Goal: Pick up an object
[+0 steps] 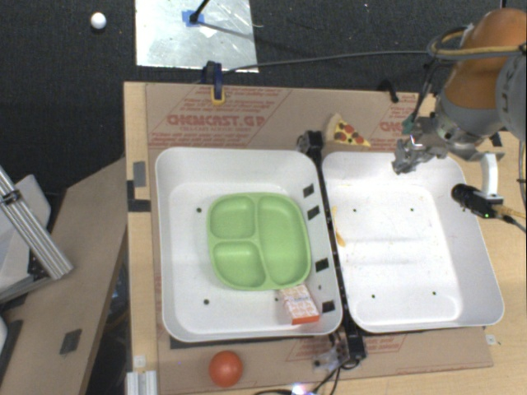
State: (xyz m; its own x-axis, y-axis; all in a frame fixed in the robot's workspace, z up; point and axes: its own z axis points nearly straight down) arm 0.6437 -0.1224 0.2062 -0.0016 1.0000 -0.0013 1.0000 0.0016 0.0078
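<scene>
Right bin (461, 303): I see open floor across the frame's right.
Left bin (177, 188): green tray (259, 241) fills its middle; small carton (298, 304) at lower edge.

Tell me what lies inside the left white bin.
Inside the left bin lie a green divided plate and, by its near corner, a small red and white box. The bin floor beneath the plate is covered, so anything there cannot be seen.

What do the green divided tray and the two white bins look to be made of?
Green divided tray: probably moulded plastic, matte, with soft rounded compartment edges. Left white bin and right white bin: likely thin formed plastic, smooth with slight sheen; rounded corners suggest that, though painted metal is possible.
</scene>
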